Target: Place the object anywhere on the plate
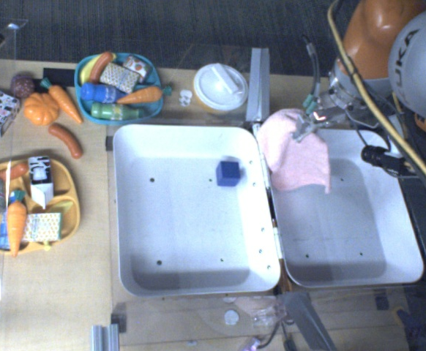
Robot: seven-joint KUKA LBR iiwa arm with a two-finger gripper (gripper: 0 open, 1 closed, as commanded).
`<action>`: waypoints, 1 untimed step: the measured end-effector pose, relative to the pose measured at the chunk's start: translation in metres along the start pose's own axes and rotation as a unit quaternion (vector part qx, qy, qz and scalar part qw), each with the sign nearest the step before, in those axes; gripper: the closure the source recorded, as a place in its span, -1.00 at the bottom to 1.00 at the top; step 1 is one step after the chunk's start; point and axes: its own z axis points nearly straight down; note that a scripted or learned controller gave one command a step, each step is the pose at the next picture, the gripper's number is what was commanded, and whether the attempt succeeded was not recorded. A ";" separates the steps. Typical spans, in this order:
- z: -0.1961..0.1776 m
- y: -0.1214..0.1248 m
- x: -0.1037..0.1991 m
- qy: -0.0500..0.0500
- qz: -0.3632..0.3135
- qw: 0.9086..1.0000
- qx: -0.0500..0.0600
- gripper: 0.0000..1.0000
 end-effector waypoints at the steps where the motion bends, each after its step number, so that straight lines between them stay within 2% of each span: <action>1: 0.007 -0.010 0.051 0.000 -0.201 0.980 0.000 1.00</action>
